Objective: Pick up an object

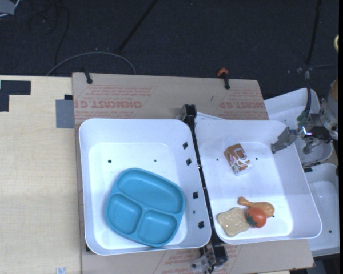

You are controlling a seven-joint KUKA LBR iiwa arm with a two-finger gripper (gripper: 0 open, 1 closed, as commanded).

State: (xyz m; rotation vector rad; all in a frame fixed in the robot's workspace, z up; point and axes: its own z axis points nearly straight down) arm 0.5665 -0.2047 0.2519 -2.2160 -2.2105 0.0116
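The right bin (286,178) holds a small brown and white box (237,158) near its middle. At its front lie a tan toast slice (232,222), a red tomato-like piece (256,218) and an orange drumstick shape (258,206), all touching one another. My gripper (296,143) hangs over the right bin's far right rim, open, with nothing between its fingers. It is well to the right of the box and behind the food pieces.
In the left bin (97,153) a blue divided plate (144,206) lies toward the front. A black divider clip strip (195,170) runs between the two bins. White sheeting and cables (308,104) sit to the right of the bins, under the arm.
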